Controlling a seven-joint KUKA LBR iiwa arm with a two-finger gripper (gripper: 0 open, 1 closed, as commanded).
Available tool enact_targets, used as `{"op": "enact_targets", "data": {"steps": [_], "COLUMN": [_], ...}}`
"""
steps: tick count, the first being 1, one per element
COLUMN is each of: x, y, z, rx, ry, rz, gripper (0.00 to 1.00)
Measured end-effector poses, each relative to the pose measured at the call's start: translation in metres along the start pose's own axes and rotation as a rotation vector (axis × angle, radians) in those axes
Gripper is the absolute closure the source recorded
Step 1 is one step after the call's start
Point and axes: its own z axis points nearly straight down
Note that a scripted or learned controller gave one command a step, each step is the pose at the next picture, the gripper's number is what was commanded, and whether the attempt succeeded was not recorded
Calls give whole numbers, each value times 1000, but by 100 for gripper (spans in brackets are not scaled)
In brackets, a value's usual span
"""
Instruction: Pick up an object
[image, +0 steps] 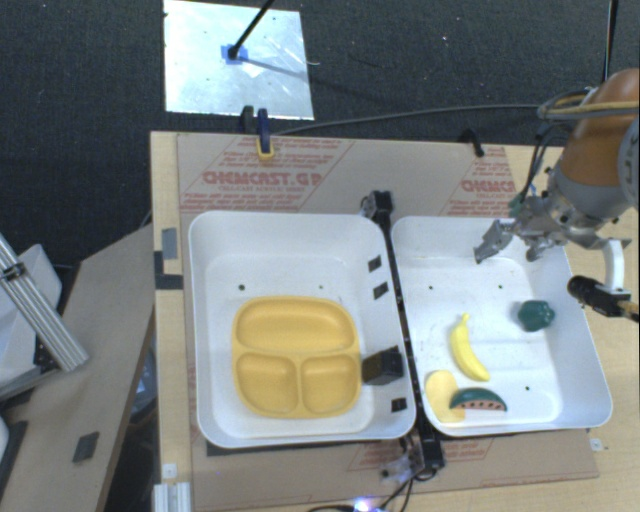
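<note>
Bench (330, 165): a tan board with red lettering under a clear sheet, carrying two shallow white plastic bins side by side.

Left bin (215, 250): holds one flat yellow plastic tray with three compartments (296, 356), one long section at the far side and two smaller ones nearer the camera. It lies flat, toward the near half of the bin floor.

Right bin (590, 385): holds four small things, all resting on the floor. My arm (600, 150), grey with its orange band, enters from the right over the far corner of this bin.

My pincer (512, 243): above the far part of the right bin, near its back wall. Two grey fingers (490, 245) are spread apart, pointing down and toward the left. Nothing between them.

Objects, by size:
- Curved yellow plastic banana (467, 348), mid-floor, lying lengthwise from far to near.
- Watermelon slice toy with a green rind and red flesh (478, 402), near the front wall, just in front of the banana's near end.
- Pale yellow rounded piece (441, 388), touching the watermelon slice on its left, close to the bin's left wall.
- Small dark green lumpy object (536, 315), to the right of the banana and apart from it, nearest to my pincer of the four yet clear of it.
</note>
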Motion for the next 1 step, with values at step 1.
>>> {"op": "enact_targets", "data": {"steps": [1], "x": [0], "y": [3], "z": [-8], "rx": [-13], "ry": [-2], "rz": [-2], "gripper": [0]}}
